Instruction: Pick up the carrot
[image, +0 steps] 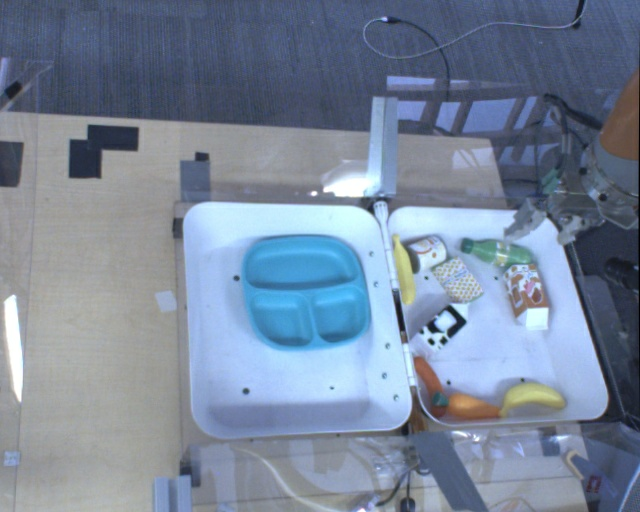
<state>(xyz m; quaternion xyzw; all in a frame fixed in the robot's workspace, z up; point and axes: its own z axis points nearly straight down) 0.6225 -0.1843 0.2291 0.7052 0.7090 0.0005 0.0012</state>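
**Q:** How is the scene laid out, taken from the right bin outward?

**A:** The table (110, 320) carries the right bin (575, 330) and, touching its left wall, the left bin (215, 330), in which a blue divided plate (303, 291) is set. The arm (618, 150) is held over the right bin's far right corner, with the tool (545, 215) above the rim there. How far the tool is open cannot be told; nothing is seen held in it.

**Q:** Where is the carrot located?

**A:** The carrot (455, 395) is laid in the right bin's near left corner, against the near wall. Its tip is touched by a banana (533, 397) on the right.

**Q:** How should the step in hand be done well?

**A:** By judgement, the approach is still to be made. The tool should be carried diagonally across the right bin, above the green bottle (497, 251), and lowered with the grip set across the carrot's width, at its thicker left part.

**Q:** What room is available?

**A:** Little is left beside the near wall and the left wall; contact with either is a risk. Open floor is found toward the bin's middle, so descent from that side is advised.
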